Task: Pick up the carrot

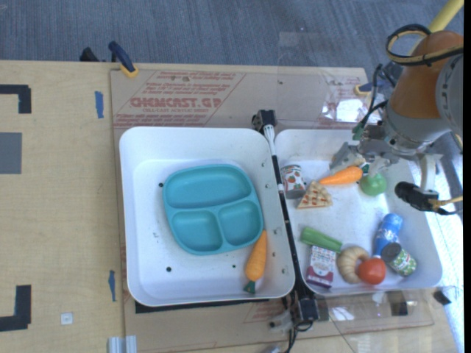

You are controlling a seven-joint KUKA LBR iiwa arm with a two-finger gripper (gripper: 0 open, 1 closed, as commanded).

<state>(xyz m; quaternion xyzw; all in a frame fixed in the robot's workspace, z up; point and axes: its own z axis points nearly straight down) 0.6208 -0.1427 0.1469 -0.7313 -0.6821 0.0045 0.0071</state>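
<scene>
Because two carrots lie in the bins, the first risk is a mix-up: the carrot (pixel 341 176) I am after lies in the upper part of the right bin (pixel 425 235), right of frame centre, pointed end toward the pizza slice (pixel 315 196), while a second carrot (pixel 256 257) lies in the left bin (pixel 138 197), against the lower right edge of the teal divided plate (pixel 212 208). My gripper (pixel 359 162) hangs right over the thick end of the near carrot, but I cannot tell from this slant how wide it stands or whether it has the carrot at all. Taking it so near the end, I judge that the tapered body could pivot and slip out as I rise. A green ball (pixel 373 184) sits just beside that thick end, so a slightly off close might catch or knock it instead. The small can (pixel 292 177) and the pizza slice lie near the tip, and a dragged carrot would nudge them.
</scene>
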